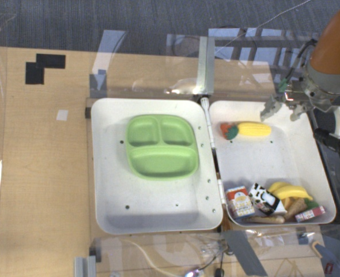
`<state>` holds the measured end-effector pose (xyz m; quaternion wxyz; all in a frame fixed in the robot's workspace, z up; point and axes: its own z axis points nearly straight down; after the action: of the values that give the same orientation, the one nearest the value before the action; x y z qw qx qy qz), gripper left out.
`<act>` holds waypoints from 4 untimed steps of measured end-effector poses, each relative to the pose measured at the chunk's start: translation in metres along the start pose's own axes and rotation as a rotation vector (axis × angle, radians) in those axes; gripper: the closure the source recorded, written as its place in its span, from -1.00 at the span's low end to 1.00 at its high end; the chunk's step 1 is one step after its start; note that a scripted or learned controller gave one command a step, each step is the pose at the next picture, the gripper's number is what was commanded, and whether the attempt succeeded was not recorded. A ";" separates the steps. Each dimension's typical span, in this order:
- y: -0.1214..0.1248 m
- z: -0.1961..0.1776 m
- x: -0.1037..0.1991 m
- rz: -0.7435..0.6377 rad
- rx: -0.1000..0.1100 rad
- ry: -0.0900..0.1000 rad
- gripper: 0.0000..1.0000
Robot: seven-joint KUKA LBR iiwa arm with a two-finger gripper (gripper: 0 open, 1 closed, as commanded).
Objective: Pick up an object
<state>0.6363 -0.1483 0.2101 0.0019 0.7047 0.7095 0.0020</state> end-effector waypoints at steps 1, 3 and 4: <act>-0.009 0.113 0.007 -0.142 -0.003 -0.001 -1.00; 0.028 0.110 0.037 -0.161 0.032 0.002 1.00; 0.028 0.110 0.037 -0.161 0.032 0.002 -1.00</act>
<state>0.6642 -0.1108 0.1006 -0.0097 0.6453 0.7638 -0.0088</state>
